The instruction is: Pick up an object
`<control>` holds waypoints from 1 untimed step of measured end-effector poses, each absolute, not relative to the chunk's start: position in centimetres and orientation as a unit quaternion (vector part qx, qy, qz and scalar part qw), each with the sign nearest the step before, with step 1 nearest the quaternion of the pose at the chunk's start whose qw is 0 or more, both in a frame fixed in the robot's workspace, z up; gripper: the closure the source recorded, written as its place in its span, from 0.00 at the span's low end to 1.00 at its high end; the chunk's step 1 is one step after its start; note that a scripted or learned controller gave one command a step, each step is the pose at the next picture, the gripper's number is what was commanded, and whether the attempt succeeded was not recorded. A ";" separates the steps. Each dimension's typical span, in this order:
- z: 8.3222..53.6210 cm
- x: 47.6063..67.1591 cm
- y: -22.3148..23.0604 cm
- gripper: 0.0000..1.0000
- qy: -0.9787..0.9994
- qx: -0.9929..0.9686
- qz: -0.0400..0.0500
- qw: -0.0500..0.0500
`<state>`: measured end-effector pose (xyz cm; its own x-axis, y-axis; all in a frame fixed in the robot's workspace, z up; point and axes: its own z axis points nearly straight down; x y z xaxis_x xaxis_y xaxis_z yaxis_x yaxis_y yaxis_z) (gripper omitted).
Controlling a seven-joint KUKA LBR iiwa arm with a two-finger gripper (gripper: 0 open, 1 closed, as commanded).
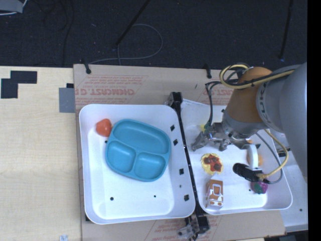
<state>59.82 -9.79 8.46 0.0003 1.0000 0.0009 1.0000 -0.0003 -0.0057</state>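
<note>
My gripper hangs low over the back left part of the right bin, close to the divider between the bins. Its fingers stand apart with nothing between them. Just in front of it lies a small yellow round toy with red spots. Nearer the front edge lies an orange and white toy block. A small purple and green piece rests at the bin's right side. The grey arm with its orange band covers the back right of this bin.
The left bin holds a blue divided plate and an orange-red ball at its back left corner. A black divider rail runs between the bins. Cardboard lies under both.
</note>
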 end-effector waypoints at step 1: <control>9.7 59.9 -10.0 1.00 -0.705 -0.709 0.001 0.002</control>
<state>59.86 -9.95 9.75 0.0048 1.0000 0.0010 1.0000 -0.0048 -0.0046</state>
